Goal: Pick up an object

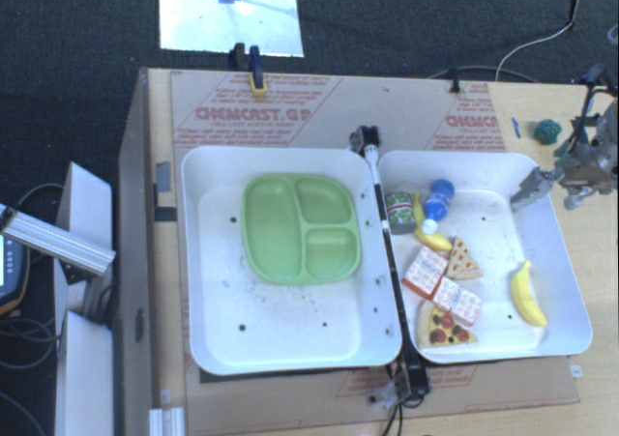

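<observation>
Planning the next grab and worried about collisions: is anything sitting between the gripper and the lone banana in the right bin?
Nothing visible: bare bin floor lies between the gripper and the banana.

Grey metal tool (pixel 553 183); seemingly dark cabling behind; details blurred.

banana (pixel 527 295): yellow, lying flat, right bin, near right wall
small banana (pixel 433 240): yellow, beside can
can (pixel 399 212): green label, on its side
bottle (pixel 438 199): blue, tipped
pizza slices (pixel 446 327): two, near front
crackers (pixel 426 273): red-white, mid-bin
</observation>
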You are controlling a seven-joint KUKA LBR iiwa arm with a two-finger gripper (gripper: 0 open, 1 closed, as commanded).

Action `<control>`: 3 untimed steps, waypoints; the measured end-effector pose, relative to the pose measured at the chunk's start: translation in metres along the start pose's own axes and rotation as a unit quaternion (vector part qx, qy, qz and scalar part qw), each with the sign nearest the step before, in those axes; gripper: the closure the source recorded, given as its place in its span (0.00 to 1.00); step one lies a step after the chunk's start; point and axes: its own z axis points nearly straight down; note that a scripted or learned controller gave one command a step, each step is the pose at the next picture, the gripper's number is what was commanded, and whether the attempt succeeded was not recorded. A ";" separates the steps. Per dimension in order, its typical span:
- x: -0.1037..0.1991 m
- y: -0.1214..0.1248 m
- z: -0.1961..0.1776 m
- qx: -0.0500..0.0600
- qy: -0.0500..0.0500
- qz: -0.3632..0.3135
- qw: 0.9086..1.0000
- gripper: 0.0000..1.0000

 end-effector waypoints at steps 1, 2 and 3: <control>-0.017 0.006 0.178 0.000 0.000 0.001 1.000 0.00; -0.017 -0.043 0.109 0.000 0.000 0.001 1.000 0.00; -0.017 -0.050 0.178 0.000 0.000 0.001 1.000 0.00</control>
